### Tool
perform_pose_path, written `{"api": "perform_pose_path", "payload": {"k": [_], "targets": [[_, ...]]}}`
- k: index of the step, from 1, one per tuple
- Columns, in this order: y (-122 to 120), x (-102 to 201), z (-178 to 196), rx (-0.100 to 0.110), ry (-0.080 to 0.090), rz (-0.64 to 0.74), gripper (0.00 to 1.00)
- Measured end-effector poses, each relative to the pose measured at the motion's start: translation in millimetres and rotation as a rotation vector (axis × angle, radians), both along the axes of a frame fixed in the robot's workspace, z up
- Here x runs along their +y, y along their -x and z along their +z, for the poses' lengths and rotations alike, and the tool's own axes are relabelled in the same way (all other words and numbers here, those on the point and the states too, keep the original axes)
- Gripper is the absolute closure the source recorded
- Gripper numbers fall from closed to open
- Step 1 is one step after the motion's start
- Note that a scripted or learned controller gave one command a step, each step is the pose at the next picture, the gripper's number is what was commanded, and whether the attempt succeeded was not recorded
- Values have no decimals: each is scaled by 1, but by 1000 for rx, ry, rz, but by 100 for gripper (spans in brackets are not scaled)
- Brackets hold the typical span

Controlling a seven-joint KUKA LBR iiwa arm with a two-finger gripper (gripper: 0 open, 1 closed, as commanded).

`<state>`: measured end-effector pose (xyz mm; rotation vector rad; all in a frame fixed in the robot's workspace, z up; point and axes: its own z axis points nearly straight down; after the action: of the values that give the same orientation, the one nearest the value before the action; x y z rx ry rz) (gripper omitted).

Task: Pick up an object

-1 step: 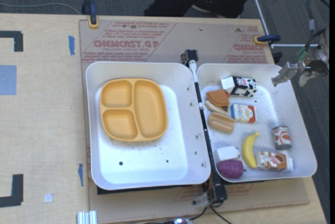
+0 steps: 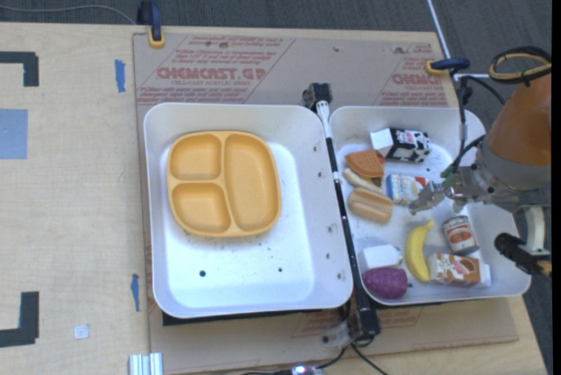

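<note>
Fingers (image 2: 423,200) just beside milk carton (image 2: 403,187), above banana (image 2: 419,250)

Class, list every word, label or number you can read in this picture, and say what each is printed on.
"CHEMCAST GP": red print on the brown board under the bins, repeated partly at its right end.
Smaller red lines beneath it: too blurred to read.
Labels on the can, carton and box: too small to read.
</note>
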<state>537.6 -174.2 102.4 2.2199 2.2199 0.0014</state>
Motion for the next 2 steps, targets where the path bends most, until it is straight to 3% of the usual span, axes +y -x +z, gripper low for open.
{"api": "perform_pose_path", "payload": {"k": [1, 2], "targets": [[41, 8, -14, -13, 4, 1, 0], [54, 35, -14, -13, 6, 0, 0]]}}
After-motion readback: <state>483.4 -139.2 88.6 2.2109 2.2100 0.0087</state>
